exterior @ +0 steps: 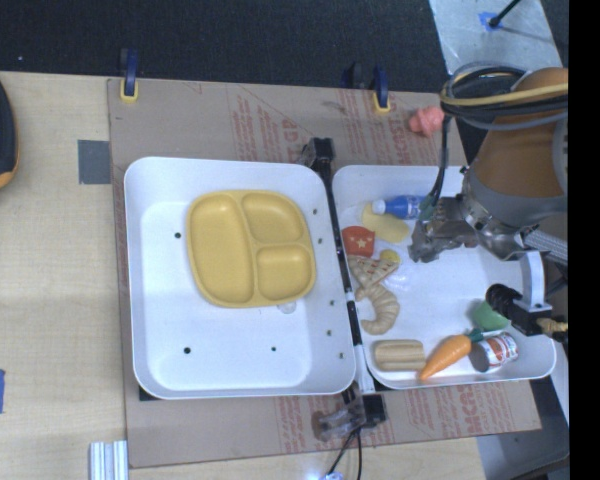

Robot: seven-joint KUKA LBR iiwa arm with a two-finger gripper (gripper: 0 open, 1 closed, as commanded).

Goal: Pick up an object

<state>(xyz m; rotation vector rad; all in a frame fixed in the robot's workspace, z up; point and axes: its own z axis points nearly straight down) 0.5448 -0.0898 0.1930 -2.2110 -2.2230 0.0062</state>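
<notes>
While the arm hangs over the right bin (450,183), jaws (432,240) hover by the yellow toy (388,230); open or closed, cannot tell. Judged step: approach, nothing gripped. Next: descend onto one item. Blue bottle (398,207), red piece (358,240) and croissant (383,311) crowd close. Carrot (443,356) lies apart.

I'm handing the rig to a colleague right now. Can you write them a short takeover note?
Gripper: low in the right bin, at its upper middle; finger state unreadable, nothing seen held.
Right bin: yellow piece and blue bottle beside the gripper; carrot, can and croissant nearer the front.
Left bin: yellow divided plate.
Done: nothing lifted.
Left: grasp and raise one object.
</notes>
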